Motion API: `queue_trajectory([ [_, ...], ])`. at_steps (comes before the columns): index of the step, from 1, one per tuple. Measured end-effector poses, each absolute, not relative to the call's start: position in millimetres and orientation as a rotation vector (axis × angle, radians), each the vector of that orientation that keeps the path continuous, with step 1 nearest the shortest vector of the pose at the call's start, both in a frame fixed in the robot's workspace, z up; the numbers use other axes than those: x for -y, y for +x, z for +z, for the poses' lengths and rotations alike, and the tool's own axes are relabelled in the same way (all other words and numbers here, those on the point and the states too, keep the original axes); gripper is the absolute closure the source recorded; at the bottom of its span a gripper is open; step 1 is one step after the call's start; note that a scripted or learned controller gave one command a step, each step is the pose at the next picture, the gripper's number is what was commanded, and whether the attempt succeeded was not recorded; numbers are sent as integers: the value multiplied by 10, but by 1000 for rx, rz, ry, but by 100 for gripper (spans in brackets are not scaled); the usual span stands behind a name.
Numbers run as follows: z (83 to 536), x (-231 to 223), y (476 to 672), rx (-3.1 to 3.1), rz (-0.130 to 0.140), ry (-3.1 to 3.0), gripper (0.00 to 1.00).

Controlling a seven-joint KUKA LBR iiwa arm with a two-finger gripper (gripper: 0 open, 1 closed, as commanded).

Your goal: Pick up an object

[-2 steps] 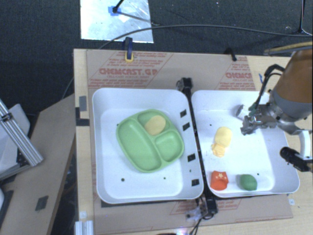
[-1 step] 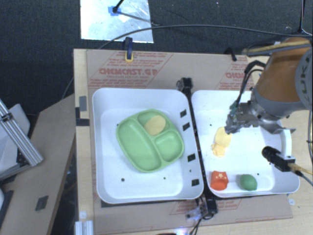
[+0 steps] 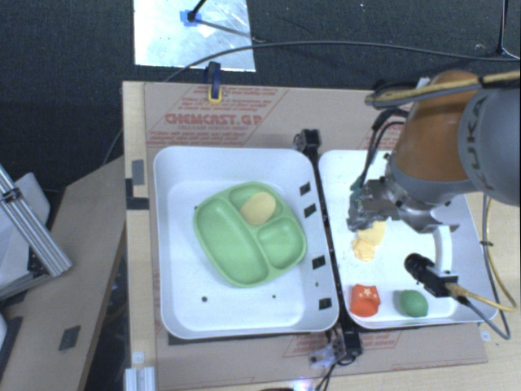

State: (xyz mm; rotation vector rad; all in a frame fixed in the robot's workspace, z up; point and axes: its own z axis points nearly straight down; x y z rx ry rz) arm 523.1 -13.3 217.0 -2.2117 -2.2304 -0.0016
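The arm (image 3: 480,149) is a thick, rounded grey body with a broad orange band (image 3: 435,141) above the wrist. Part of a dark letter marking shows on the grey shell near the right edge. Thin black cables loop along its left side. Lower down sits a darker metal gripper (image 3: 364,210), blocky and grey, its details too blurred to tell.

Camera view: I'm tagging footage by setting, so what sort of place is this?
Probably a robotics lab bench. A robot arm reaches over two white bins, which sit on a masked plastic sheet amid loose cables, with toy food on a green divided plate.
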Motion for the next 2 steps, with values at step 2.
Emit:
queue_trajectory([
  [2, 2187, -906, 5176, 2231, -1, -2211, 100],
])
